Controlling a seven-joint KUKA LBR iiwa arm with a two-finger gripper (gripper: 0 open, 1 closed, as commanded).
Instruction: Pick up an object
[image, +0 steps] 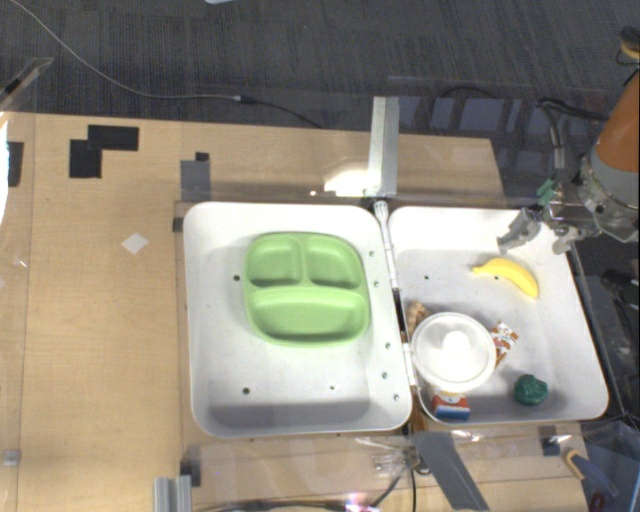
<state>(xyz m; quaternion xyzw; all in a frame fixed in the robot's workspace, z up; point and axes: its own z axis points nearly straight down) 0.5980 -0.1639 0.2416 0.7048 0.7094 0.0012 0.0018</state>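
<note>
Gripper (540, 228) hangs over the right bin's (590, 330) back edge, fingers spread, nothing between them. Banana (508, 275), yellow and curved, lies just below it near the bin's back right. Green ball (531, 390) sits at front right.

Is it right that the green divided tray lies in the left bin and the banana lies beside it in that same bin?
Not quite. In the camera view the green divided tray does lie in the left bin, but the banana lies in the right bin, apart from the tray.
</note>
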